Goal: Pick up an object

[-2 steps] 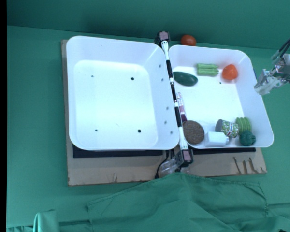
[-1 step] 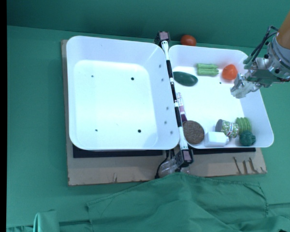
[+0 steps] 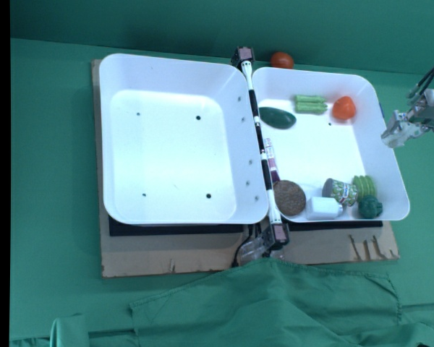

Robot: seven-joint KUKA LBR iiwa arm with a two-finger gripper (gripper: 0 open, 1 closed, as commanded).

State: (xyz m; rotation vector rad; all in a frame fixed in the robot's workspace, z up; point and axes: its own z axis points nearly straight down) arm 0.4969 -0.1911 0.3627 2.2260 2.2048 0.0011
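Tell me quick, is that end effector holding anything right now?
End effector: nothing is between its fingers; open or shut cannot be told. It is just outside the right bin's right rim.

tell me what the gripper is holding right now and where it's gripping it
Nothing is held. The gripper hangs just outside the right bin's right rim, with nothing between its fingers; the orange ball and the other items lie loose in the bin.

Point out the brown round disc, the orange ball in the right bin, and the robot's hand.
brown round disc [image 3: 289,197]: camera view, middle of its top face.
orange ball [image 3: 343,108]: camera view, centre of its visible surface.
hand [image 3: 393,135]: camera view, at its fingertips, beyond the right bin's [image 3: 390,166] right rim.
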